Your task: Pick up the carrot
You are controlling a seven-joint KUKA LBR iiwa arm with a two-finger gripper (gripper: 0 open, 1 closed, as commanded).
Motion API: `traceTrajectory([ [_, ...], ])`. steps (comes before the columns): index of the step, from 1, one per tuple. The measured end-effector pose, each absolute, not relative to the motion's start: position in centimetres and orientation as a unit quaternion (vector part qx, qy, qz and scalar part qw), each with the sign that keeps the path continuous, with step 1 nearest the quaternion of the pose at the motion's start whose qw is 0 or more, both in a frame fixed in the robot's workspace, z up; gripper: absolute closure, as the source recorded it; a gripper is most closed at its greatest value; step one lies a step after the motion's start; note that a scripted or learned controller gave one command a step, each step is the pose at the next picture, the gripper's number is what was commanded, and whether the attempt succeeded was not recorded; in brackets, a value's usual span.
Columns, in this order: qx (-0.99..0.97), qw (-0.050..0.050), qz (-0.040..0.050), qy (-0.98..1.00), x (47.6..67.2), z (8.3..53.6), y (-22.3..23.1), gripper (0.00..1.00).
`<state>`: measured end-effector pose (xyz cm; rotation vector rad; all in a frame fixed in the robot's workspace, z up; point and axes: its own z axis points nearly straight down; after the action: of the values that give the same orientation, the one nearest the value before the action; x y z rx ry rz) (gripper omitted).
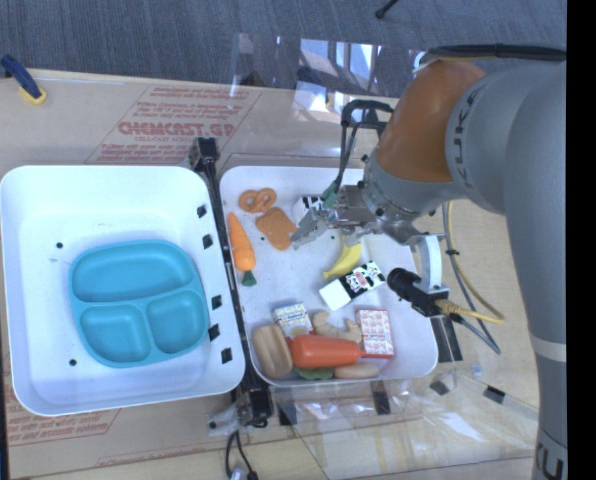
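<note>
At the left of the frame sits the left bin (18, 268) with a blue divided tray (136, 300) in it. Just right of the divider, along the left wall of the right bin (418, 363), lies the carrot (241, 244) — slim, orange, green end toward the bottom of the frame, with a pretzel (257, 200) and a cracker (276, 229) close by. My pincer (306, 230) hangs right of them near the banana (344, 259), well apart from the carrot — I cannot tell how far it is open.
</note>
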<state>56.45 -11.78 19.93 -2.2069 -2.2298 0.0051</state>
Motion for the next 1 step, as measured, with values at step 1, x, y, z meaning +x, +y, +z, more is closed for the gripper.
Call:
traceTrajectory([
  [1,-0.603,-0.005,-0.0002,-0.798,60.15,10.75,-10.03,0.00],
])
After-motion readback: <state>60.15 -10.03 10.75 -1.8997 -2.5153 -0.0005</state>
